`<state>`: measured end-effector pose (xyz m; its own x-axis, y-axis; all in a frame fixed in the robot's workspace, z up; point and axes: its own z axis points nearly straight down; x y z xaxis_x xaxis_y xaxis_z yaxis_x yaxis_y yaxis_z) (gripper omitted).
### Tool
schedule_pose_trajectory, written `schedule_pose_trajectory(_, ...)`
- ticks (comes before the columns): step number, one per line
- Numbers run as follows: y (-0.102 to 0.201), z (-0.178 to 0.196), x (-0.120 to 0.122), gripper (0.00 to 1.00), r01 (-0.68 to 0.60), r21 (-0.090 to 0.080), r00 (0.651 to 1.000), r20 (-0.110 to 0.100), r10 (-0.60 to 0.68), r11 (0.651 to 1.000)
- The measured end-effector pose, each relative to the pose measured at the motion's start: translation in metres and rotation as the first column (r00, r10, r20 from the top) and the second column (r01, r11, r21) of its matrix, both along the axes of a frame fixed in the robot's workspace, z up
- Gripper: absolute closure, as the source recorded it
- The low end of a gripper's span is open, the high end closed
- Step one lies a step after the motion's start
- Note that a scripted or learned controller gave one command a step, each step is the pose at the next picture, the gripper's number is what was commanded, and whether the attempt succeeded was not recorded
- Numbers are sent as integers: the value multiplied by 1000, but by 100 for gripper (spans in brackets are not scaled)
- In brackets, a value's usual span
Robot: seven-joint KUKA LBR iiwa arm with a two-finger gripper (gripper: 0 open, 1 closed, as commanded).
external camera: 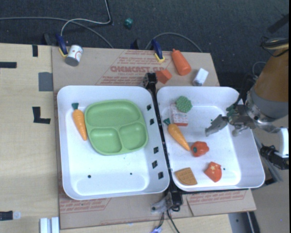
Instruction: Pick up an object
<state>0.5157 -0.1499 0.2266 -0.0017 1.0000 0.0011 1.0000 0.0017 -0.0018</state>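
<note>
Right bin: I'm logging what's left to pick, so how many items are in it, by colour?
Orange: 2, a carrot and a waffle-like piece
Red: 2, a tomato-like piece and a strawberry-like piece
Green: 1, a round knobbly piece
White and red: 1, a small packet
Total: 6

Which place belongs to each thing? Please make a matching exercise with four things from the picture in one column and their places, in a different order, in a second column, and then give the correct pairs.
Things:
1. green divided plate
2. tomato
3. orange bottle
4. gripper

Places:
A. on the cardboard behind the bins
B. over the right bin, near its right side
C. in the left bin, beside a carrot
D. in the right bin, at the tip of a carrot

Pairs: 1-C, 2-D, 3-A, 4-B
</note>
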Motion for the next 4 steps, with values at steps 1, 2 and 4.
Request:
schedule_pose_trajectory(1,41,-119,19,0,0,1,1000,-3,0,1000)
schedule_pose_trajectory(2,52,-141,59,0,0,0,1000,3,0,1000)
schedule_pose_trajectory(4,52,-125,-4,100,-1,1,1000,0,1,1000)
